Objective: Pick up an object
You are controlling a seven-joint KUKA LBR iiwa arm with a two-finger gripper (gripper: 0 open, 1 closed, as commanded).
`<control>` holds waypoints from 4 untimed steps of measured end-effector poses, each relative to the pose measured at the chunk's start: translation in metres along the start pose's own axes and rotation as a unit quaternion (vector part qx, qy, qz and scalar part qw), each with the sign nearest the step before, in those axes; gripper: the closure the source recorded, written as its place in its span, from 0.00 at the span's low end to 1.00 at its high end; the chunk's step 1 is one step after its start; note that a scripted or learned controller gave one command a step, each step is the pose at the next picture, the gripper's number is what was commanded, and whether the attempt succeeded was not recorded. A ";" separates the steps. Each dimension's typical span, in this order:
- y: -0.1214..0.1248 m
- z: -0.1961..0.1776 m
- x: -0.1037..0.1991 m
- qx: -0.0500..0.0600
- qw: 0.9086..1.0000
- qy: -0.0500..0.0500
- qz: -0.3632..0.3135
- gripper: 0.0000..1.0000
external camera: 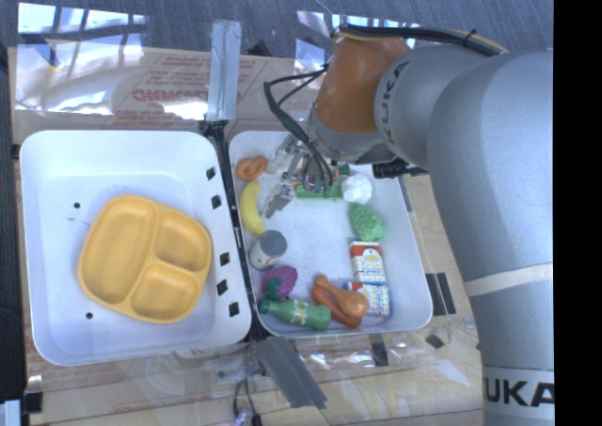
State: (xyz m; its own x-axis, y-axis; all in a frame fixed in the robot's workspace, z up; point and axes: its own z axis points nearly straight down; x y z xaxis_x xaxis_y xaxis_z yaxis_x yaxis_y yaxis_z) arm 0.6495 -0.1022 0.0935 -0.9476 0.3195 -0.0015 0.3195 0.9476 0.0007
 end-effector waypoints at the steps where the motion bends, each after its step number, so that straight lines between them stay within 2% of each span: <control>1: 0.002 -0.012 -0.001 0.000 1.000 -0.002 -0.004 1.00; 2: -0.071 -0.058 0.004 0.001 0.993 -0.003 -0.114 1.00; 3: -0.070 -0.057 0.004 0.000 0.993 -0.002 -0.115 0.00; 4: -0.052 0.004 -0.020 0.000 0.993 0.002 -0.121 0.00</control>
State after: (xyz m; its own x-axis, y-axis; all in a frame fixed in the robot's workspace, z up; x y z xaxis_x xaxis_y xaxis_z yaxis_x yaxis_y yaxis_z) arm 0.6524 -0.1580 0.0891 -0.9966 0.0818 0.0022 0.0818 0.9966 0.0013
